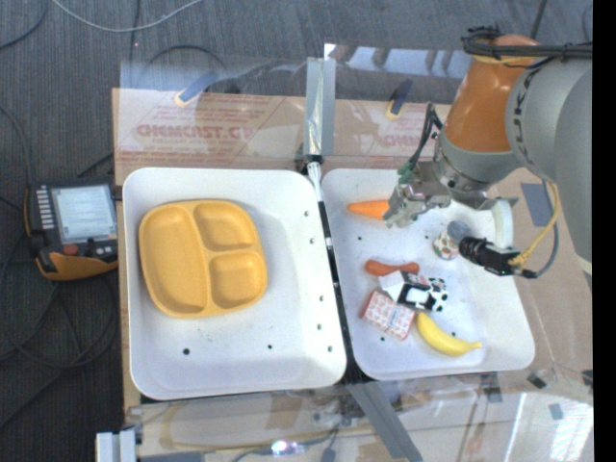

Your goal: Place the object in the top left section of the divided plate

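Starting nearest you: banana (448, 336) and toy cards (389, 314) lie low in the right bin (510, 345), untouched. Further back, your gripper (402, 205) hangs by the carrot (369, 209) (likely the target), though whether its fingers are spread, you cannot tell. Across in the left bin (231, 354), the divided plate (202, 256) waits unfilled.

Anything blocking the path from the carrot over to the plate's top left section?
Only the raised bin walls between the two bins. The carrot lies by the tool in the right bin; the yellow plate sits in the left bin.
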`<state>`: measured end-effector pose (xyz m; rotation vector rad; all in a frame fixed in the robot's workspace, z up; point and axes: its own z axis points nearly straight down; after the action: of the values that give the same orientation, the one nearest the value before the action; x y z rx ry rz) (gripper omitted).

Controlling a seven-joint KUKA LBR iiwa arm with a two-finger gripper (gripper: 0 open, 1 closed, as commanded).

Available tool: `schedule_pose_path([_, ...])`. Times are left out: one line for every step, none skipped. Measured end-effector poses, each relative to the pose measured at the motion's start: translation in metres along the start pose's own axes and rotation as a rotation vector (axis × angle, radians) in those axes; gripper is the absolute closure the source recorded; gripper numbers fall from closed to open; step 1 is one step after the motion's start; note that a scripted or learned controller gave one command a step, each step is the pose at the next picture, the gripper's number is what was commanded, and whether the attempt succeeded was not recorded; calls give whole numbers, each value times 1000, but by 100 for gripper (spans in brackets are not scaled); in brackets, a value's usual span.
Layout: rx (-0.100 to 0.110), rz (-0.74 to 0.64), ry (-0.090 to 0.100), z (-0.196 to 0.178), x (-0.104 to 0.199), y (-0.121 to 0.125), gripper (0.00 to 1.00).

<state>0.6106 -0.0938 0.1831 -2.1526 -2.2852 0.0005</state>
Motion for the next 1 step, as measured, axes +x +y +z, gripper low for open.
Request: schedule_pose_path([2,199,-2,1,22,-5,100])
